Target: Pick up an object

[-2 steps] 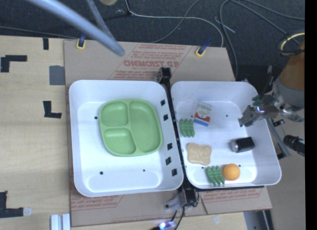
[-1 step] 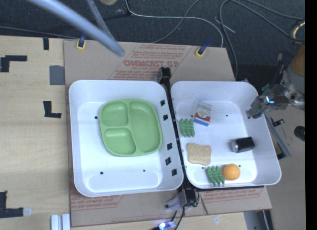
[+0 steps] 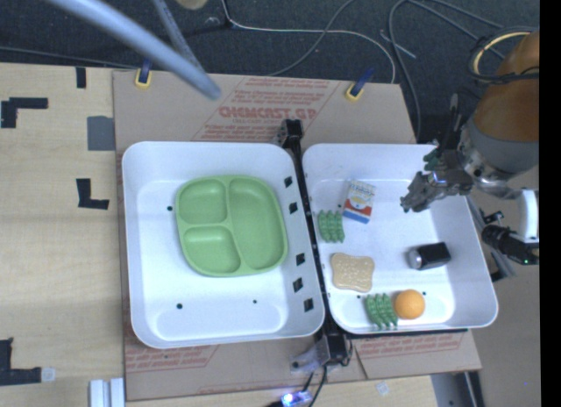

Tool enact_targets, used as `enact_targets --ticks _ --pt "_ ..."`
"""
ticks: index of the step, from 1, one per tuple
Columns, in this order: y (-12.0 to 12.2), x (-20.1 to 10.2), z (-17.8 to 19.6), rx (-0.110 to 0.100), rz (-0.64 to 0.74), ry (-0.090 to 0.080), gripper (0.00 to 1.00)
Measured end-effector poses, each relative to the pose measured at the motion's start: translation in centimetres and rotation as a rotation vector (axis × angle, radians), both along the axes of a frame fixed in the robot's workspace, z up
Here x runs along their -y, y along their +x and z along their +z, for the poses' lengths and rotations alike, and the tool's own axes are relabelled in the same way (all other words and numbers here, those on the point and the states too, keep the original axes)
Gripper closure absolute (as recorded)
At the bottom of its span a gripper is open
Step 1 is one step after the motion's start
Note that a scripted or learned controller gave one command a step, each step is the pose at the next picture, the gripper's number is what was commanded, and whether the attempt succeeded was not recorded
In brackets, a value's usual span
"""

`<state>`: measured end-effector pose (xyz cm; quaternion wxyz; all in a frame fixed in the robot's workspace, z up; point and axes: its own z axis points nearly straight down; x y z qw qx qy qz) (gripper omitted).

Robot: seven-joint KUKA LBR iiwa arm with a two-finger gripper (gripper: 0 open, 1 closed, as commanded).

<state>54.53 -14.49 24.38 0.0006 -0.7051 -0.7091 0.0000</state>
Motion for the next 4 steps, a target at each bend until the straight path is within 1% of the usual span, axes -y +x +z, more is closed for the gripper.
enact_targets --ticks 2,3,4 --pt "1.3 -10.1 -2.5 -0.002 -0.001 -0.001 1.00" --pt "2.0 -15.5 -1.5 0.000 0.001 0.000 1.00" --pt "2.1 -20.4 -2.0 -0.001 0.000 -0.001 1.00"
